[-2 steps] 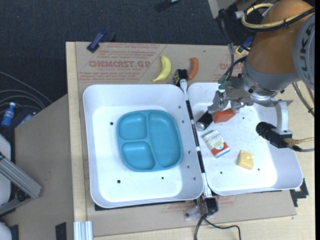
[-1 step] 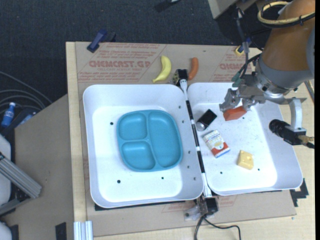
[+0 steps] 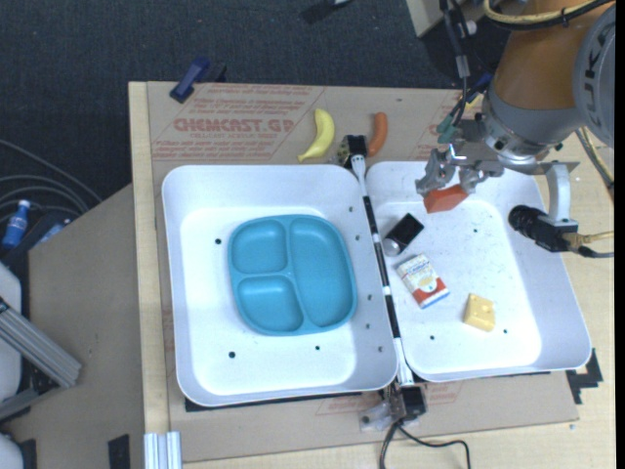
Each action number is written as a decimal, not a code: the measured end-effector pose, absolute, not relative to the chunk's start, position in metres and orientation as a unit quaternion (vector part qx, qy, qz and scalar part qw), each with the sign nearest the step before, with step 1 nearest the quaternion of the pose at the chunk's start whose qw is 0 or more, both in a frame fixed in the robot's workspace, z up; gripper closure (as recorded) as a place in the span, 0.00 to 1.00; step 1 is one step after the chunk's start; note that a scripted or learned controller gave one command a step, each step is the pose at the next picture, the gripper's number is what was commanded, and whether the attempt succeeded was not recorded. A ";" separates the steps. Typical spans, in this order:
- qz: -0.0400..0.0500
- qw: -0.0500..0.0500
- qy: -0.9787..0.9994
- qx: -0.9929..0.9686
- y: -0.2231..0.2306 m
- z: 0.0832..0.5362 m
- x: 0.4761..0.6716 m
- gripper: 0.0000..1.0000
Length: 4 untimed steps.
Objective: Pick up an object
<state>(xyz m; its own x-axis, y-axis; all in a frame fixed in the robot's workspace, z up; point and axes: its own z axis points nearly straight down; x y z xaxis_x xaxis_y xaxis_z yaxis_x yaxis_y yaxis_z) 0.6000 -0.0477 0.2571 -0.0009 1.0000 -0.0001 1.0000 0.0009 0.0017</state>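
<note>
The light is bright and even, and it seems to come from above. The two white bins (image 3: 195,291) shine the most and look almost washed out, with no strong glare spots. Shadows are soft and small, like the thin dark edge under the blue plate (image 3: 291,274). The dark floor at the top stays dim. The picture is a bit grainy and soft, so small print on the bench (image 3: 244,115) is fuzzy.
</note>
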 end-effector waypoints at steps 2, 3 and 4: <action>-0.001 -0.001 0.707 0.708 -0.050 0.259 0.561 1.00; 0.000 0.001 0.707 0.707 -0.063 0.259 0.575 1.00; 0.000 0.001 0.708 0.707 -0.059 0.256 0.624 1.00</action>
